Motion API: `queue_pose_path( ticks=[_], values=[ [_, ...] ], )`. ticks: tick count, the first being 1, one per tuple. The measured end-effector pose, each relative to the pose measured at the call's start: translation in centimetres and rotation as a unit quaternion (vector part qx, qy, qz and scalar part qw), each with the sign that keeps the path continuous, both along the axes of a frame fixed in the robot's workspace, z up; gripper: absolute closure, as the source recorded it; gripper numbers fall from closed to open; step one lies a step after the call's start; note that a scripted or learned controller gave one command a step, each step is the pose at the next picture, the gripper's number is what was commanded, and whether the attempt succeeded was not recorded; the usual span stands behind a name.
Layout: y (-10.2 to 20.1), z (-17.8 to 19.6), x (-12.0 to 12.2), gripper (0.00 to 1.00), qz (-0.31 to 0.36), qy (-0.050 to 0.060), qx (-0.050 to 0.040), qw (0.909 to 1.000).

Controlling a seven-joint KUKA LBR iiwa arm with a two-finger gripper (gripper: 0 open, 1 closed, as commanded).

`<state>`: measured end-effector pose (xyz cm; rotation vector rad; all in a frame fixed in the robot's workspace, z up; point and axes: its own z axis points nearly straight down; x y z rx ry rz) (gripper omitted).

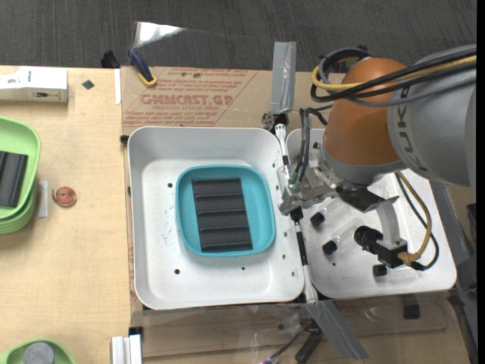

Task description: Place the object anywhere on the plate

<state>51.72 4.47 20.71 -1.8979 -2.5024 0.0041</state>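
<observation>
Gripper (292,203) hangs at the right bin's (424,279) inner edge — grip state indeterminate; risk — any object carried could clip the wall short of the teal plate (261,196).

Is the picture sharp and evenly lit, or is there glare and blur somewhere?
In the camera view the light is soft and even; the teal plate and the black ridged object on it look crisp, with faint shadows along the left bin's walls. A clear plastic strip at the top catches glare. The arm's orange band looks slightly soft.
</observation>
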Motion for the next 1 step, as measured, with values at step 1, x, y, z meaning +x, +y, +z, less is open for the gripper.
queue_pose_path(
  ticks=[1],
  values=[
    [5.81,-1.76,2.86,1.0,0.124,0.0,0.0,0.9922]
  ],
)
